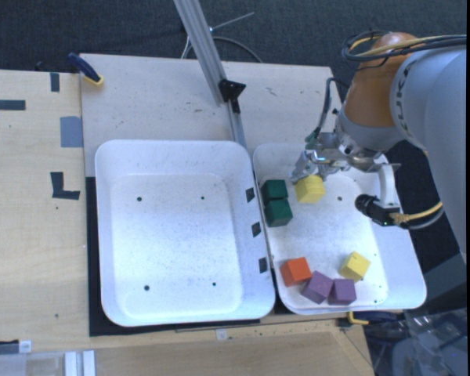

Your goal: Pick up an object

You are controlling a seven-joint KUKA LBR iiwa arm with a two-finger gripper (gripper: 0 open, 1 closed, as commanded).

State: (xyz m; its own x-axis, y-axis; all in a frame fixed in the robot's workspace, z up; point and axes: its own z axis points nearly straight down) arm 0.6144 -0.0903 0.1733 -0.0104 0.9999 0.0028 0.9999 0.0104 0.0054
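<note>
- Yellow cube (309,189) sitting near right white bin's (399,265) far edge, directly under metal two-finger gripper (316,168).
- Grip state: cannot tell.
- Advice: descending squarely, straddling cube, avoiding neighbouring green blocks (276,202).

The scene is evenly and fairly brightly lit from above, and no single strong source can be made out. The two white bins, the left bin (172,233) and the right bin (392,288), are rendered close to overexposed, so little surface detail is kept beyond dark specks. Shadows are soft and short: a faint one is cast beside the green block (276,202) and under the yellow block (309,188) in the centre right. The dark floor along the top of the frame is shown grainy and dim. A mild sheen is seen on the grey arm (439,108) at the upper right. Overall sharpness is modest; fine edges are slightly smeared, and small coloured blocks at the lower right appear soft.
</note>
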